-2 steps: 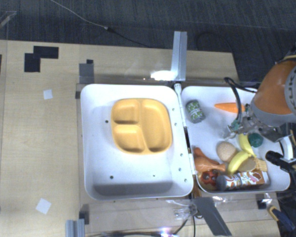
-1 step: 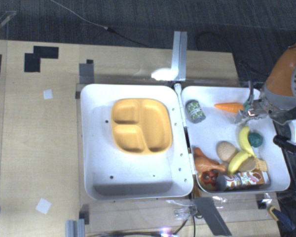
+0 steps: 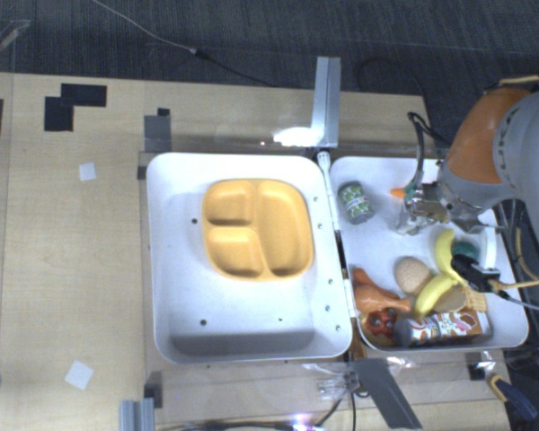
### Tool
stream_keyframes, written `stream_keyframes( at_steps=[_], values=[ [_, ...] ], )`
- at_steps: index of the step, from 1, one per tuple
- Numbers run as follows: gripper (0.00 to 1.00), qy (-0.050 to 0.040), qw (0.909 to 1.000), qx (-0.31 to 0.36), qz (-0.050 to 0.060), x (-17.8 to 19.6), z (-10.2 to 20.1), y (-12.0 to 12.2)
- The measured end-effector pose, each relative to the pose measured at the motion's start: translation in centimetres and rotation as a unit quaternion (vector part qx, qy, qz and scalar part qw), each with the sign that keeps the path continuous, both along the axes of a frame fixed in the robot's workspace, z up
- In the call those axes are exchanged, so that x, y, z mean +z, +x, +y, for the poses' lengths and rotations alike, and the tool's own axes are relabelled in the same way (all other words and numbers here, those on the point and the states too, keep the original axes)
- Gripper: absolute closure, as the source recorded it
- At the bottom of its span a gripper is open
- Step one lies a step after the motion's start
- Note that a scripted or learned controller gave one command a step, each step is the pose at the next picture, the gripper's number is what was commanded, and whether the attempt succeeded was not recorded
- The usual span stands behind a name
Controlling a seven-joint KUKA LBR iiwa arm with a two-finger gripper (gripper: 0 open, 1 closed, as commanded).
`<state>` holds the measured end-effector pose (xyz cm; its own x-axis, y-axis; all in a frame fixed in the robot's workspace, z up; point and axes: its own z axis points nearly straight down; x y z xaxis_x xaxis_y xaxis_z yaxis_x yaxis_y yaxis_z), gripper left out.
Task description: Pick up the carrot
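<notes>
A pale wooden table (image 3: 63, 268) carries two white bins. The left bin (image 3: 175, 268) holds a yellow divided plate (image 3: 255, 227). Over the right bin (image 3: 377, 171), the gripper (image 3: 419, 212) hangs low; whether it is open or closed I cannot tell. A small orange carrot (image 3: 397, 192) tip shows just left of the gripper.

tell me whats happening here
The arm reaches in from the right over the right bin, its gripper low near the bin's upper part, right by a small orange carrot. Whether it holds the carrot can't be told. A can, banana and other food lie in that bin; a yellow tray sits in the left bin.
</notes>
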<state>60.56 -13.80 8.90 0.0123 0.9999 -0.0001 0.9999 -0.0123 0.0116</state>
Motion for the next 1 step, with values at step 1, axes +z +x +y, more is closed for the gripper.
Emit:
stream_keyframes(
  at_steps=[1],
  values=[
    [0.00,-0.0004,1.0000,-0.001,0.001,-0.12,-0.16,-0.11]
  ],
)
